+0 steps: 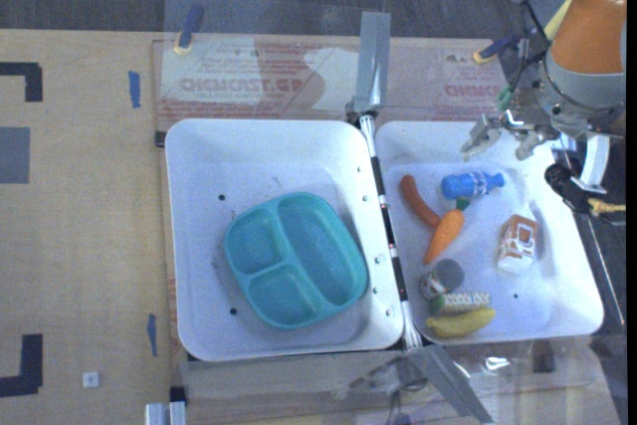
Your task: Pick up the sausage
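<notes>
Sausage (pixel 419 200): slim, reddish-brown, slightly curved, lying diagonal beside carrot (pixel 444 234).

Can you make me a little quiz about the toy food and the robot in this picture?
1. True or false: the sausage lies in the same bin as the teal tray.
2. What touches the bottom end of the sausage? A) banana B) carrot C) nothing, it lies apart
3. Fill in: the gripper hangs over the ____ bin's far edge.

Key: 1 false. 2 C: the carrot is near but there is a gap. 3 right bin; the tray sits in the left bin.
</notes>
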Controlling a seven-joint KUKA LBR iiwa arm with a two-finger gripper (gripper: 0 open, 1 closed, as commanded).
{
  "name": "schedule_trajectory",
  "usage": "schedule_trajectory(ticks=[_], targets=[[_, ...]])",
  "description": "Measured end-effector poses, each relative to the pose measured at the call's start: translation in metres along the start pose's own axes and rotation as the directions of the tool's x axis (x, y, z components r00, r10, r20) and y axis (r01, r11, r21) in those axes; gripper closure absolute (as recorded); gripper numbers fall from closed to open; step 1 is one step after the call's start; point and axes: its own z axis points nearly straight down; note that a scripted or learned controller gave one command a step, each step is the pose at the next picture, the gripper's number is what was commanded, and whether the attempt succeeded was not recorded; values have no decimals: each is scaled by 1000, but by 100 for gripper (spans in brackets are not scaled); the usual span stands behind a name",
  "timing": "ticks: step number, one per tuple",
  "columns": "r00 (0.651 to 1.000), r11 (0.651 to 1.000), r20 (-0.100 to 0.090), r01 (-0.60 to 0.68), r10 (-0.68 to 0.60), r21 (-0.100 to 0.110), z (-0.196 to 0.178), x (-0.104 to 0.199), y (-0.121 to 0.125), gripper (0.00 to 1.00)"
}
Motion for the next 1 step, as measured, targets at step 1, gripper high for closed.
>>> schedule_trajectory(ticks=[1], targets=[[1000,1000,1,2,-2,-4,-11,0,1,100]])
